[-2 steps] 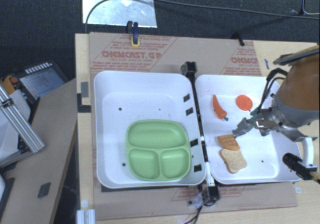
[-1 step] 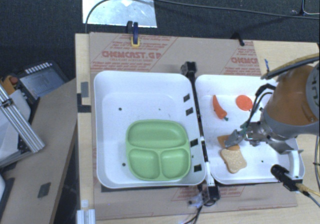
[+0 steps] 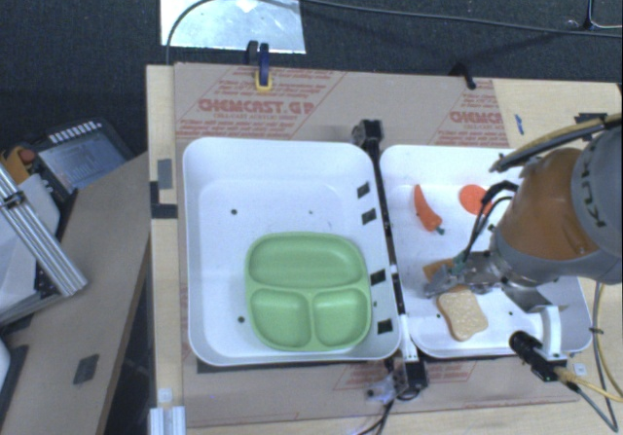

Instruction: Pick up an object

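Two bins sit side by side; the arm (image 3: 550, 219) reaches in from the right, bent down over the right bin (image 3: 487, 345). Its gripper (image 3: 450, 277) hangs low, just above the bread (image 3: 462, 314); whether it grips anything cannot be told. The bread lies near the front wall, long axis slanting front-right. A carrot (image 3: 426, 209) points front-right too. The left bin (image 3: 224, 170) holds a green tray (image 3: 307, 290).

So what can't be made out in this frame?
- Pincer: blurred and small in the camera view, so open or shut is unclear, as is any contact with the bread slice.
- Orange round piece: partly hidden by the arm.
- Right bin: its far side is covered by the arm.
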Robot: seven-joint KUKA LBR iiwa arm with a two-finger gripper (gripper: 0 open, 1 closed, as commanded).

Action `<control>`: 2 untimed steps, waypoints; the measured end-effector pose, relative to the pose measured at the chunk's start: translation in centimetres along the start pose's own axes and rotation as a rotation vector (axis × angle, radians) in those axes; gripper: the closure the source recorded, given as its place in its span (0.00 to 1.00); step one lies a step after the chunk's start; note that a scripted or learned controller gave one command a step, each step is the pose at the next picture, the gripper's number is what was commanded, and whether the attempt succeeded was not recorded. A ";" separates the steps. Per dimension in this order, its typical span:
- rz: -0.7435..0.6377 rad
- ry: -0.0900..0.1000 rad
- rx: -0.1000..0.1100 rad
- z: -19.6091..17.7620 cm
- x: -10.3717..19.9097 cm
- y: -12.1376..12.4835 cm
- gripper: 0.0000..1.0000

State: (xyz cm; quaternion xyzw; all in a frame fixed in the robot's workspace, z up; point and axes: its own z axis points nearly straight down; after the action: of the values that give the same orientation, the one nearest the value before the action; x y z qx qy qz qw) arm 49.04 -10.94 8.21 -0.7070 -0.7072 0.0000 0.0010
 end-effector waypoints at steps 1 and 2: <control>-0.002 -0.002 -0.006 -1.3 0.0 0.1 1.00; 0.001 -0.003 -0.007 -6.6 -1.0 -0.2 1.00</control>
State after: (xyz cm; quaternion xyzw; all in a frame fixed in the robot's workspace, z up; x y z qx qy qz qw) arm 48.85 -11.93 14.84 -0.7073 -0.7069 -0.0014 -0.0025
